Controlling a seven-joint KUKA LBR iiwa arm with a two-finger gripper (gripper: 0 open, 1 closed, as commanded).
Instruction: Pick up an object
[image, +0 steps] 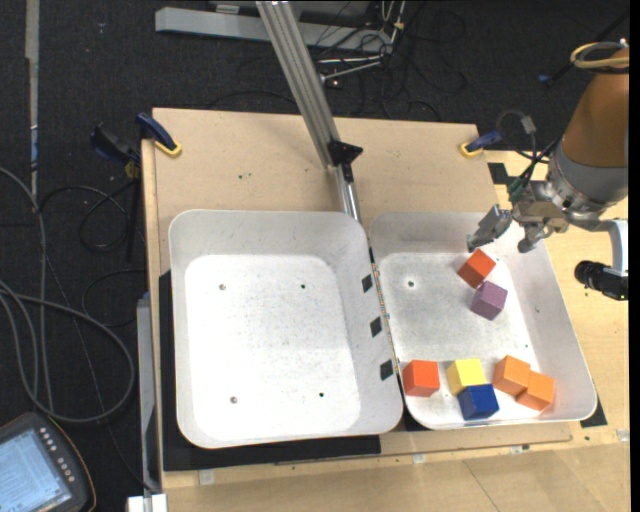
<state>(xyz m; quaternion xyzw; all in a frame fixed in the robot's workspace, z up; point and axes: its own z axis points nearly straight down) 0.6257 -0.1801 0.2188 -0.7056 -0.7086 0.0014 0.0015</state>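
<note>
A: Orange block (477, 267), the nearest candidate for picking, lies tilted in the upper part of the right bin (560, 330), with a purple block (489, 299) touching or just beside its lower corner. Where does the gripper (508, 231) stand?

B: Above and slightly to the right of that block, over the bin's far end. Its two fingers are spread apart with nothing between them, so the pincer is open and empty.

A: What hazard does this arrangement present?

B: The orange block sits corner-on to the fingers. A straight descent could land one finger on its top face and push it aside instead of straddling it.

A: And the purple neighbour?

B: It leaves little room on that side. A finger entering there may wedge between the two, or closing may drag both and drop them.

A: Are the other pieces safer?

B: Probably not. Along the near wall an orange cube (421, 377), a yellow cube (465, 375), a blue cube (479, 401) and two further orange blocks (525, 382) are crowded together, and the sloped wall may block a finger. The left bin (190, 300) plays no part.
</note>
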